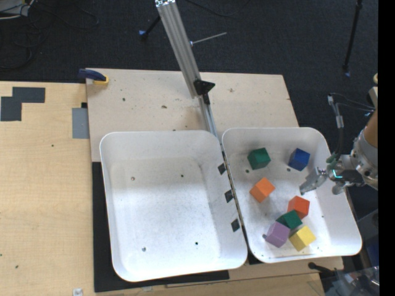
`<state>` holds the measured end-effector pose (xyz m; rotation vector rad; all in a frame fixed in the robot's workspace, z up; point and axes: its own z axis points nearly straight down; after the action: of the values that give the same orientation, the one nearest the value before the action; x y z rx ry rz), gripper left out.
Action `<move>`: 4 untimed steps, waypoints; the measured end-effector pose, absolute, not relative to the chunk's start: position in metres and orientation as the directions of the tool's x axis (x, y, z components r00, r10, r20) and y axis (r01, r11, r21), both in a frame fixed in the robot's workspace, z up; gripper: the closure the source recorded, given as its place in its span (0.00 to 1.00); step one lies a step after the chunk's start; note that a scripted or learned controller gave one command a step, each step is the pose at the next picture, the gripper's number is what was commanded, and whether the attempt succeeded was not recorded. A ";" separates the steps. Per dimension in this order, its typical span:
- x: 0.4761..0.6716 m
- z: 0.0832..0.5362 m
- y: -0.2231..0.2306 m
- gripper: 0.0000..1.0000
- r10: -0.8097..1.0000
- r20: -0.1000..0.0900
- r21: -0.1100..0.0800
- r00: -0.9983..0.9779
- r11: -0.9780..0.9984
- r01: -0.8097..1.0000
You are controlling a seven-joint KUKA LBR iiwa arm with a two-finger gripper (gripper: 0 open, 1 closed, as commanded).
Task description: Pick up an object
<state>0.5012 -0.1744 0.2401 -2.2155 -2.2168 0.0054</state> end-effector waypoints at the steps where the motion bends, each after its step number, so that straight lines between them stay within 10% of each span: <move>1: 0.502 0.242 -0.175 0.00 1.000 0.001 -0.003 0.002 -0.002 1.000; 4: 0.510 0.091 -0.183 0.00 1.000 0.001 -0.002 0.003 -0.003 1.000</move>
<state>0.5101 -0.1829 0.0913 -2.2232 -2.2166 0.0009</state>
